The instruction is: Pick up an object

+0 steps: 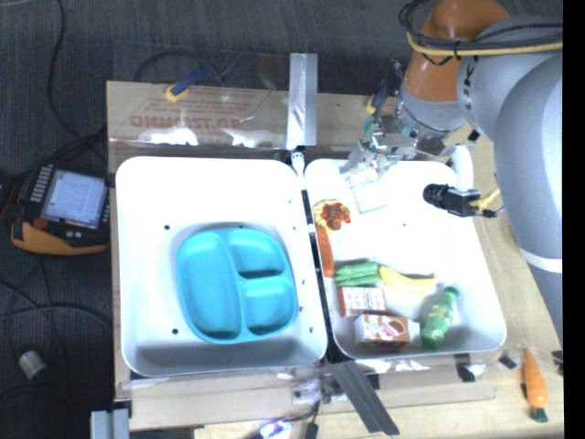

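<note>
Grey arm (pixel 521 108) reaches in from the right; gripper (pixel 373 158) hangs over the right bin's (pixel 475 245) far edge, finger state unclear. Left bin (pixel 146 199) holds a blue tray (pixel 236 282). Right bin, near side: banana (pixel 407 281), green bottle (pixel 437 316), juice carton (pixel 379 329), cucumber (pixel 356 271). Pizza slice (pixel 333 213) and carrot (pixel 325 248) lie by the divider.

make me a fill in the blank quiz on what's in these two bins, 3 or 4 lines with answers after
1. The blue divided tray lies in the ____ bin.
2. The banana lies in the ____ bin.
3. The bottle beside the banana is ____ in colour.
4. The gripper hovers over the right bin's ____ edge.

Missing words: left; right; green; far
</note>
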Robot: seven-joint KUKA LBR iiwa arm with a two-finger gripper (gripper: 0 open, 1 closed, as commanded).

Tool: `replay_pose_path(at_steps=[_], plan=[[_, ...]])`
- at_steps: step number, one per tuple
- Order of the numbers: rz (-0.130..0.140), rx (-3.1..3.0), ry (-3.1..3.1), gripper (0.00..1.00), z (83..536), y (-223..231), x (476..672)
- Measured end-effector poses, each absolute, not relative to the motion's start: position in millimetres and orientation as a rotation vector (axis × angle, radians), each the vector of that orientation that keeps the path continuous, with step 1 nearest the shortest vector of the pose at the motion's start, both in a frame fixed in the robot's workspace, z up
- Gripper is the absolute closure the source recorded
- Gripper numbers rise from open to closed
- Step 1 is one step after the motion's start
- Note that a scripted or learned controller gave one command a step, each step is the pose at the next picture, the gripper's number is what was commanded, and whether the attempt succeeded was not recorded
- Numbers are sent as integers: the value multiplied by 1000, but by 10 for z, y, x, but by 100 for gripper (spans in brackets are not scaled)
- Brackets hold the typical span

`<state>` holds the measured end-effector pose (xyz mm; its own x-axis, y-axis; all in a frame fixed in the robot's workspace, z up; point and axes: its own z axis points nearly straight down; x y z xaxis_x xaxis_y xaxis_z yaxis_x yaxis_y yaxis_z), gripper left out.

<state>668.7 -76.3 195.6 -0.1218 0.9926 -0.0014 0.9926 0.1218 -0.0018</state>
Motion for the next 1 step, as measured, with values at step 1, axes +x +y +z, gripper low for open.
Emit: replay_pose_path(at_steps=[1], plan=[[6,-1966,-2450,100,2100,-522,6324]])
